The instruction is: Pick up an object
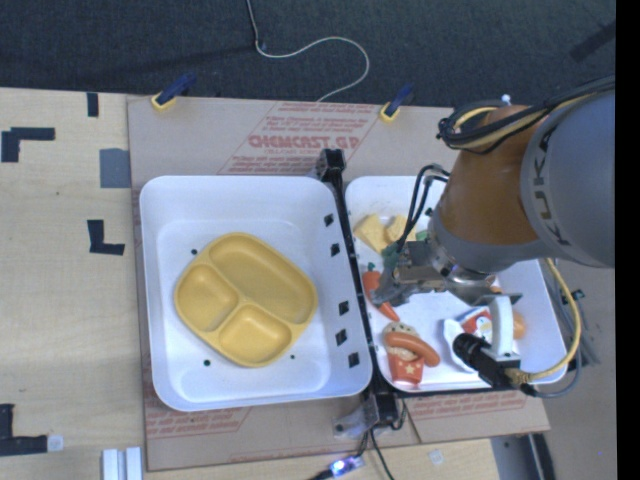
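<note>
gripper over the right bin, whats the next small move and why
Probably a short descent. The gripper hangs low at the right bin's left side, over an orange piece, with nothing visibly held. The hot dog toy lies nearer the front. Whether it is aligned is hard to tell.

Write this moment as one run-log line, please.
arm: over right white bin | gripper: low among toy food | yellow three-compartment plastic tray: left white bin | nothing seen lifted

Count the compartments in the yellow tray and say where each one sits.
3. The yellow tray lies in the left bin: one long compartment along its upper right side, one at its left, one at its lower end. None looks hidden.
</note>
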